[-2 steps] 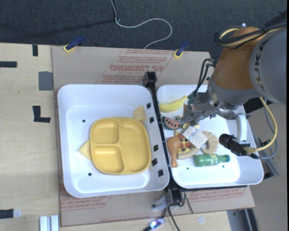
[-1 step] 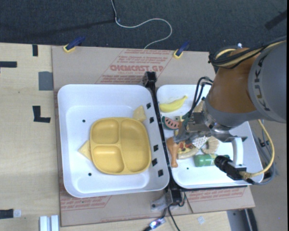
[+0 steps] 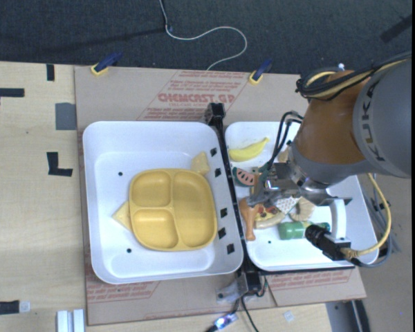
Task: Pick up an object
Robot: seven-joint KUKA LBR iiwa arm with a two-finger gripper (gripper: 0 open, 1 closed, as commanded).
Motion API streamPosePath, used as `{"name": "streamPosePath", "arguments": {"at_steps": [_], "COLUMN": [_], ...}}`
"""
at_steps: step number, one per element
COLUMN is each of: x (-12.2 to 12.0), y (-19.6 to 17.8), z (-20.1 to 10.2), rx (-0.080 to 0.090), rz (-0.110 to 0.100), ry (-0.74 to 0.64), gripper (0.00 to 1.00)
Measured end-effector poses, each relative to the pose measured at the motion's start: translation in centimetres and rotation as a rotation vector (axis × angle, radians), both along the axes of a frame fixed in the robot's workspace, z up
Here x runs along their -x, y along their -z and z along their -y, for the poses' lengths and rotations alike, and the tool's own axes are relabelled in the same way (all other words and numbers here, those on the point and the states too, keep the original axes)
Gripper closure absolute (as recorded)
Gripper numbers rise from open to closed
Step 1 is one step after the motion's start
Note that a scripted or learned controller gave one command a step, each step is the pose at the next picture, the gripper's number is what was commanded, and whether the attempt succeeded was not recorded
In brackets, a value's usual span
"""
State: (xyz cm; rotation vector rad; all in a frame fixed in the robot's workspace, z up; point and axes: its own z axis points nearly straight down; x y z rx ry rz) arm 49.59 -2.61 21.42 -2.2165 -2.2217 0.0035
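The arm (image 3: pixel 353 130) fills the right of the frame. Its pincer (image 3: pixel 273 189) is low over the right bin (image 3: pixel 360 244), among small toys; I cannot tell its state. A green block (image 3: pixel 290 231) lies just below it.

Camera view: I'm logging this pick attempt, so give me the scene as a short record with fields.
left bin: holds a yellow divided plate
right bin: holds banana, watermelon slice, carrot, green block and other small items
arm: reaches over the right bin
gripper: low among the items, fingers too cluttered to read
held object: cannot tell
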Motion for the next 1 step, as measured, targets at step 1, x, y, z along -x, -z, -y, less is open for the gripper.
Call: {"name": "streamPosePath", "arguments": {"at_steps": [1], "x": [0.85], "y": [-1.33], "z": [0.49], "rx": [0.000], "rz": [0.002], "ry": [0.001], "gripper": [1.00]}}
